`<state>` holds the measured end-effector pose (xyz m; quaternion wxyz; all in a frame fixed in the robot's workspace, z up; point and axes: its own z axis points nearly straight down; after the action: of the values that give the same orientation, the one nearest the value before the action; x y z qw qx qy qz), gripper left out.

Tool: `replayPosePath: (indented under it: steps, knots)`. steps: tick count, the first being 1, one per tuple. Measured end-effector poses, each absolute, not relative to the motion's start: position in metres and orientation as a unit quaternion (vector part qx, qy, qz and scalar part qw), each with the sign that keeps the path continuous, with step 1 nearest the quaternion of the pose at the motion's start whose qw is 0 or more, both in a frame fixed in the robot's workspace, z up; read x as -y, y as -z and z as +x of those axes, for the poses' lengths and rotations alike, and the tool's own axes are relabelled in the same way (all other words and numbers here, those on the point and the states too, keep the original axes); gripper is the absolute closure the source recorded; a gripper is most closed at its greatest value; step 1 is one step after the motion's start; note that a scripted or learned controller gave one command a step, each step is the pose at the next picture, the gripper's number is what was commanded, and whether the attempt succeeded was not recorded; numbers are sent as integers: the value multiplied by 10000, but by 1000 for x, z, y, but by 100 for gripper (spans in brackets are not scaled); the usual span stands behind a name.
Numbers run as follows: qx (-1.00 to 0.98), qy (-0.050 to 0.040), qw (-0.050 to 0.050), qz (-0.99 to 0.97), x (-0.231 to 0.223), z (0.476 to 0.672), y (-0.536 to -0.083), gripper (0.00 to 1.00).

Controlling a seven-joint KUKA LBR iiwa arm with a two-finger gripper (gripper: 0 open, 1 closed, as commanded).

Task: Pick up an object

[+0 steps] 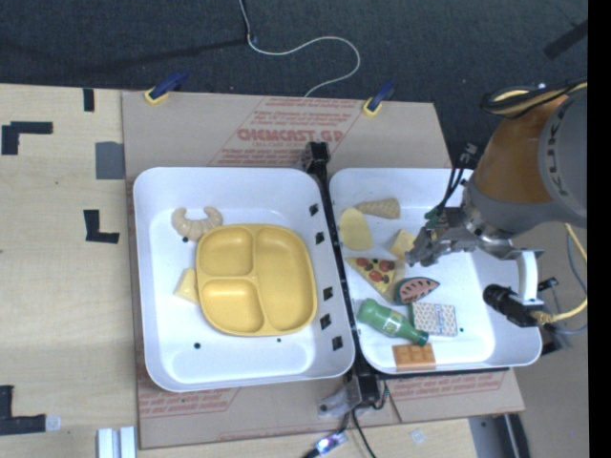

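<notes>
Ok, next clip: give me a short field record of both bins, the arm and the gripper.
left bin: yellow divided plastic plate, tan croissant toy
right bin: green toy bottle, pizza slice toy, watermelon slice toy, orange waffle toy
arm: reaches in from the right
gripper: low over right bin, near a pale yellow wedge
grasp: cannot tell

A pale wooden desk [57,284] with black tape marks carries a brown cardboard sheet [277,132] printed in red. Beyond lies dark grey carpeted floor [115,17], crossed by a thin white cable [315,46].
</notes>
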<state>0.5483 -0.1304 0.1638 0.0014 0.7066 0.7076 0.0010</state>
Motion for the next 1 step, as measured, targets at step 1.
replayPosePath:
  steps: [1]
  knots:
    - [-7072, -7, 15, 7070, 139, 544, -212, 100]
